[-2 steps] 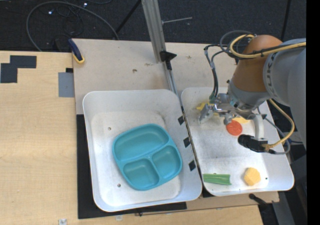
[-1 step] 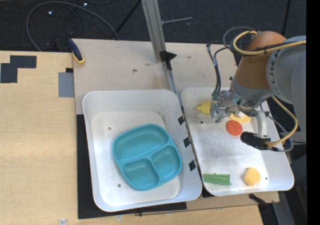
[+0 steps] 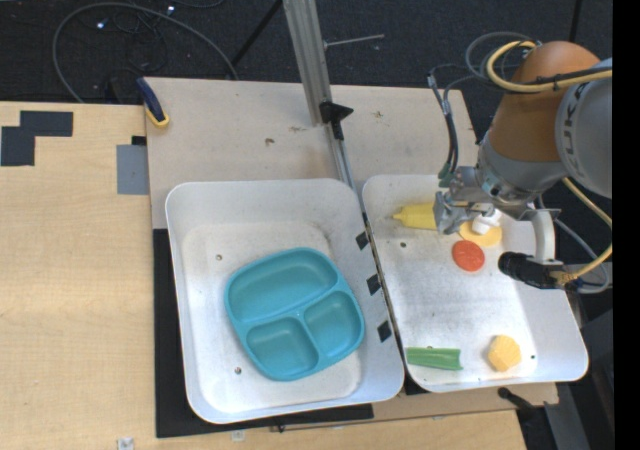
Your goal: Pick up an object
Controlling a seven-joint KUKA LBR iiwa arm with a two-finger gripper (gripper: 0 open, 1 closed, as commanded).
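My gripper [image 3: 458, 214] hangs low over the back of the right bin [image 3: 540, 323], below the grey and orange arm [image 3: 545, 118]. A yellow pointed piece [image 3: 412, 216] lies just to its left, touching or very close to it. A small yellow and white piece [image 3: 486, 231] sits right beside the gripper on its right. A red-orange round piece [image 3: 468, 256] lies a little in front of it. Near the bin's front lie a green flat piece [image 3: 433, 358] and a yellow-orange lump [image 3: 505, 351].
The left bin [image 3: 200, 238] holds a teal divided plate [image 3: 293, 312]. An upright metal post [image 3: 305, 48] stands behind the bins, between them. Black clips [image 3: 372, 283] line the seam between the bins. Cables hang off the arm at the right.
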